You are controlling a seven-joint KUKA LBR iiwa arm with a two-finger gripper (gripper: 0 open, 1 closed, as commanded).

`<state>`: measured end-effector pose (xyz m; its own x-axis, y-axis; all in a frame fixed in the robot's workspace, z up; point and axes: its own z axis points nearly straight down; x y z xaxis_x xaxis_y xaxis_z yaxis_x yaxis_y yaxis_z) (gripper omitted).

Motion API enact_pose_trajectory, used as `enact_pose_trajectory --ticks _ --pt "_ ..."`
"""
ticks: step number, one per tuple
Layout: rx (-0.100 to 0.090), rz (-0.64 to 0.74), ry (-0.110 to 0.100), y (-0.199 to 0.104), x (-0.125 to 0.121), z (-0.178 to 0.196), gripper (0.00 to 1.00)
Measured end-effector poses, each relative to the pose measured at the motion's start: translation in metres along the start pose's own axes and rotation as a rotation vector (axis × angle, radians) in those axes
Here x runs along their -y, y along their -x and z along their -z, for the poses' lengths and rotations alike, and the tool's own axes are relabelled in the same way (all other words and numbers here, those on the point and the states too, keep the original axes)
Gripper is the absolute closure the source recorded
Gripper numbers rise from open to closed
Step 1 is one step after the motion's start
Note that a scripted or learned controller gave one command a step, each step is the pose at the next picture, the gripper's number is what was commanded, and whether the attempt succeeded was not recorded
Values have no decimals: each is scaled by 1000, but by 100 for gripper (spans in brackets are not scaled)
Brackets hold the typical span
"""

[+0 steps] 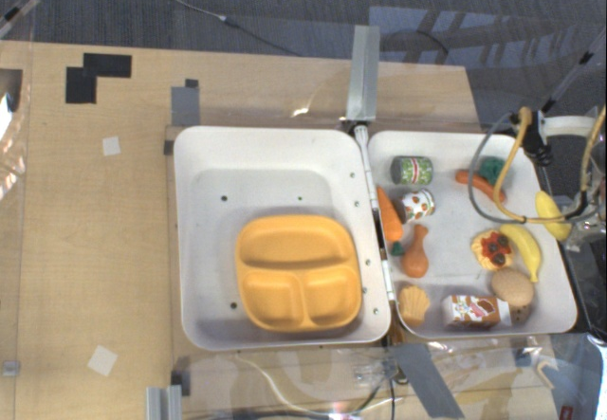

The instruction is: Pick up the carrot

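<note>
Wooden bench point(85, 247), two white bins mid-frame. Left bin point(204, 181): yellow tray point(299, 271). Right bin point(450, 148) crowded. Carrot point(390, 217) lies along its left wall, beside chicken leg point(415, 251), small can point(417, 205). Best approach from above, fingers across carrot; wall leaves little room. Arm at right edge, gripper state: cannot tell.

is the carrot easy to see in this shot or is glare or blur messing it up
In the camera view the carrot reads sharp and evenly lit along the right bin's left wall; glare sits on the bench's left edge, soft shadow pools around the yellow tray, and the right-hand cables look slightly blurred.
</note>
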<state>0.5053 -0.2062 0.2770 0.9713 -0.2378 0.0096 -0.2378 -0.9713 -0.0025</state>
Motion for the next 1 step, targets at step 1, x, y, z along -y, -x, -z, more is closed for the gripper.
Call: enact_pose_trajectory --ticks 1 --pt "13 -1 -3 -10 5 -159 100"
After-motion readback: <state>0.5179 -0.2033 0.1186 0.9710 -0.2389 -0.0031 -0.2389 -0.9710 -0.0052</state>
